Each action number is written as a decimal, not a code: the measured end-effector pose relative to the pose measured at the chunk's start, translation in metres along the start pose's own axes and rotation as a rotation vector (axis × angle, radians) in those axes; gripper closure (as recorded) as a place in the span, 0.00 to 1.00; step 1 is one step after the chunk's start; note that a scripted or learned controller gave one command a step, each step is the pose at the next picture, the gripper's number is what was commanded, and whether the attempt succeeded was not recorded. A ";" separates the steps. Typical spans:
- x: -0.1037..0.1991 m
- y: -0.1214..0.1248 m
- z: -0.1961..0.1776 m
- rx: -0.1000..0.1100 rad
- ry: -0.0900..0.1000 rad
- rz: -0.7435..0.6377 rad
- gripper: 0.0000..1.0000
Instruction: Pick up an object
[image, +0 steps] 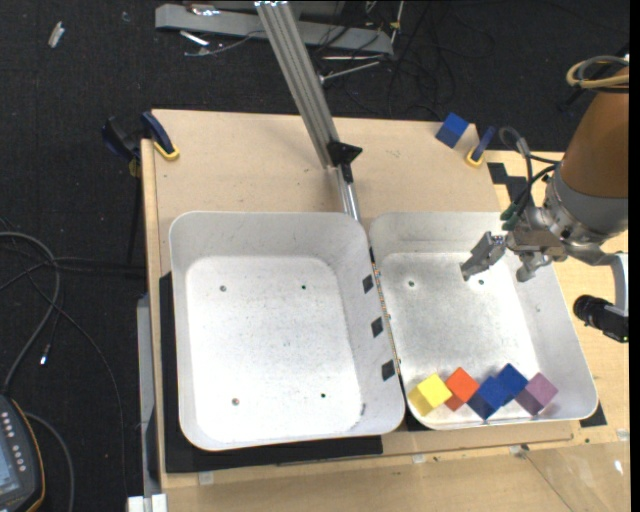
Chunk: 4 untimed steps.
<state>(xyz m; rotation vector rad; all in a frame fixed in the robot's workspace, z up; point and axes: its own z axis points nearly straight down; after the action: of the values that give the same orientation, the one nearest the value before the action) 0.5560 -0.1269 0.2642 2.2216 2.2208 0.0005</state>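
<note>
The right bin holds four blocks crowded along its near wall. The gripper, spread open and empty, hangs well behind them. The purple block, at the row's end, is best approached.

Four small blocks lay in a row along the near edge of the right bin, close together: a yellow block, an orange block, a blue block and a purple block nearest its right corner
</note>
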 end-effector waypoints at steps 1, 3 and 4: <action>0.000 0.001 -0.010 -0.002 0.000 -0.002 1.00; -0.030 0.014 0.048 0.008 0.002 -0.004 1.00; -0.032 0.015 0.043 0.000 -0.001 -0.001 0.00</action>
<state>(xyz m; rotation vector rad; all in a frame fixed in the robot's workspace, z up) 0.5710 -0.1585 0.2215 2.2201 2.2220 -0.0004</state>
